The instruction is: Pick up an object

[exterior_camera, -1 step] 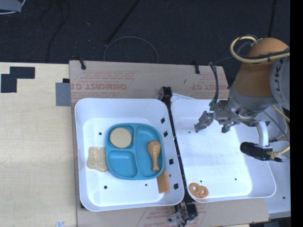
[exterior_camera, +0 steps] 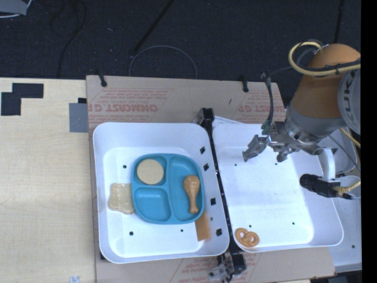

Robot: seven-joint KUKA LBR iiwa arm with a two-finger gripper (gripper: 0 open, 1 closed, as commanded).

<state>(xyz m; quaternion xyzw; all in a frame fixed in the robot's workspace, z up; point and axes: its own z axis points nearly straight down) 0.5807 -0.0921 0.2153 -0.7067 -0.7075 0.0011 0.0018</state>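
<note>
My gripper hangs over the upper part of the right bin, open, its two fingers spread with nothing between them. A small pretzel lies in that bin's near left corner, well away from the gripper. The left bin bears a blue divided tray with a round tan patty and a drumstick in its compartments. A pale slice of toast lies against the tray's left side. A brown stick rests at the tray's lower right corner.
A black divider runs between the two bins. Cardboard lies under and behind the bins. A black handle-like part juts in at the right bin's right side, beside cables.
</note>
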